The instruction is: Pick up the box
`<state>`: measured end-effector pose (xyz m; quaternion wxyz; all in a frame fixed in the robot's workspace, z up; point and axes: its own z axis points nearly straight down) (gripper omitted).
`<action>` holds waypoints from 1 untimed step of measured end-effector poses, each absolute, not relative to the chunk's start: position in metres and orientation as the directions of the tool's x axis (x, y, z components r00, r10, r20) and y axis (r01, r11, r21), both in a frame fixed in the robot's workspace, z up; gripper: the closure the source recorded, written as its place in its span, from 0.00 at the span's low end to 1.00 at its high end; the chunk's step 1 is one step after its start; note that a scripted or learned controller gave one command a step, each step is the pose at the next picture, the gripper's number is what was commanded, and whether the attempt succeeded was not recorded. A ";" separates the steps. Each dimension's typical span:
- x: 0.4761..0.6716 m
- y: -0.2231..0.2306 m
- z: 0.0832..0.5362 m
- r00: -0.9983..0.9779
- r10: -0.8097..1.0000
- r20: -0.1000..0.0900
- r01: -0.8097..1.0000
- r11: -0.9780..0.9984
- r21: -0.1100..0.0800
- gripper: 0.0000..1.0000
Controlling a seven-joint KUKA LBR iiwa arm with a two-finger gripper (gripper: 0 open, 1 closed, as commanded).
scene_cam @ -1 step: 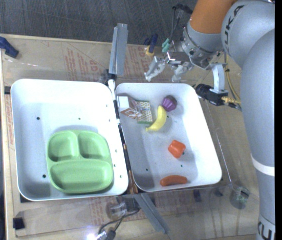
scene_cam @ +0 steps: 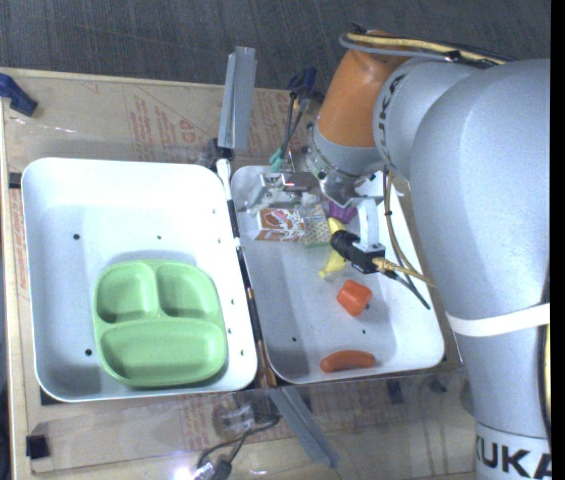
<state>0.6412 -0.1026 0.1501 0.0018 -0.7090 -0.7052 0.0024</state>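
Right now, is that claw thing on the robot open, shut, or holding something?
Gripper: cannot be told. It is low over the far end of the right bin, by the box, and the wrist hides it.

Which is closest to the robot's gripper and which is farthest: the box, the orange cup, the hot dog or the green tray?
From the gripper:
1. Box, just below it, at the right bin's top.
2. Orange cup, in the middle of the right bin.
3. Hot dog, at the right bin's bottom edge.
4. Green tray, over in the left bin.
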 end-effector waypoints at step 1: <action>0.657 -0.151 0.181 -0.017 1.000 0.001 1.000 0.017 -0.002 0.00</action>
